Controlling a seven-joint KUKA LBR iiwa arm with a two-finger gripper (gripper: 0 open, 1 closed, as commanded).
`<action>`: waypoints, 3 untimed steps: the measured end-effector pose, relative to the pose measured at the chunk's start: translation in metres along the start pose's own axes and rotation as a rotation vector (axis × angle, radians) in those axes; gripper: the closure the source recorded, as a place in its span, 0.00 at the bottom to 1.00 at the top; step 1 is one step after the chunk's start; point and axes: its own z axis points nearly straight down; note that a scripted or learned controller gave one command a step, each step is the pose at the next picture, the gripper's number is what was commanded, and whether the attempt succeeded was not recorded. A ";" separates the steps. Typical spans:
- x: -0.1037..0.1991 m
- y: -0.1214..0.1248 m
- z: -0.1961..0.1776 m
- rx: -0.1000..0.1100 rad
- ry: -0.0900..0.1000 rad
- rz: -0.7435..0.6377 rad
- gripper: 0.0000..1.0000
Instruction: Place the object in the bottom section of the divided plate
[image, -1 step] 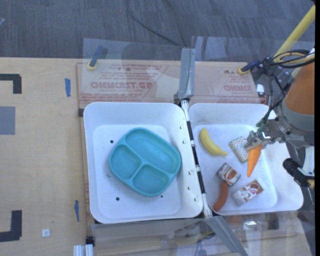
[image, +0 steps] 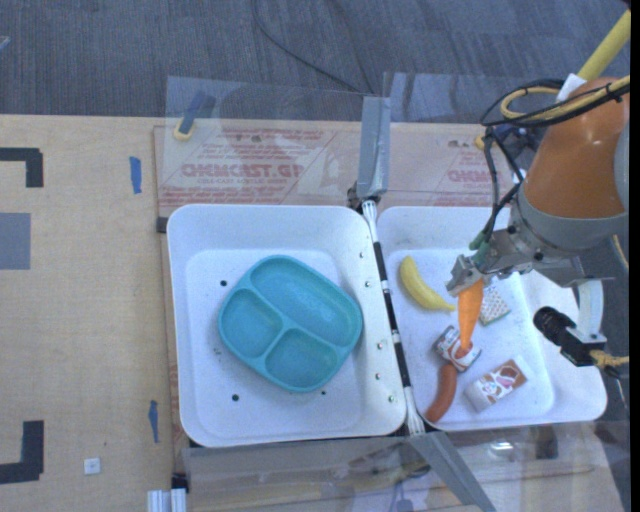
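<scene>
Landmark: the grey divider strip (image: 374, 150) running between the two white bins; every place below is told from it.
Divided plate: a teal plate with three sections (image: 290, 322), sitting in the left bin (image: 190, 330), just left of the divider and well apart from the arm.
Plate's bottom section: the compartment nearest the front edge of the bench; nothing lies in it.
Right bin: (image: 570, 400), touching the divider on its right side, holding all the small things.
Banana: a yellow toy banana (image: 423, 287), just right of the divider, lying slanted.
Carrot: an orange carrot (image: 468, 312), upright-ish and hanging below the gripper, further right of the divider than the banana.
Sausage: a reddish-orange sausage shape (image: 441, 392), near the front of the right bin, close to the divider.
Carton: a small white and brown box (image: 496, 384), right of the sausage.
Wafer: a pale speckled piece (image: 493, 305), just right of the carrot.
Gripper: (image: 474, 275), over the right bin, its fingers closed onto the carrot's upper end.
Arm: grey with its orange band (image: 575, 160), reaching in well right of the divider.
</scene>
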 end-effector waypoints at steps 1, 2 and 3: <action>0.077 0.045 -0.024 -0.001 0.000 -0.147 1.00; 0.128 0.092 0.038 0.002 0.003 -0.485 1.00; 0.124 0.128 0.048 -0.004 -0.001 -0.611 1.00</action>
